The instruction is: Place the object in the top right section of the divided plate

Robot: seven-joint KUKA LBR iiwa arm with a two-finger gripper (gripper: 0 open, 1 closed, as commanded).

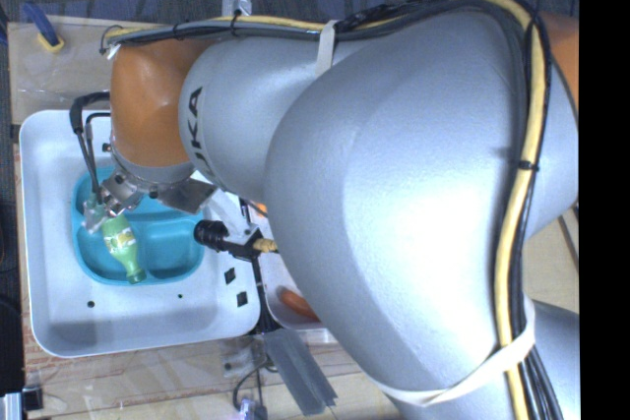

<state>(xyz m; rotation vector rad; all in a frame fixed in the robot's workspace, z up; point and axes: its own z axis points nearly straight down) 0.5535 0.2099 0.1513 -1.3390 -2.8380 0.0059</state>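
One blue divided plate (169, 256), inside the left white bin (59, 310). One green bottle-shaped object (122, 246), on that plate's left part. Two white bins; the second (279, 318) just right of the plate's bin, mostly hidden. One orange item (295, 302), right of the plate, in that second bin.

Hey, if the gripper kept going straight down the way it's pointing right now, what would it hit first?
Most likely the green bottle-shaped object lying in the blue divided plate, right under the gripper. Depth is hard to judge from this slanted view; it may already be touching it. Below that is the plate, inside the left white bin.
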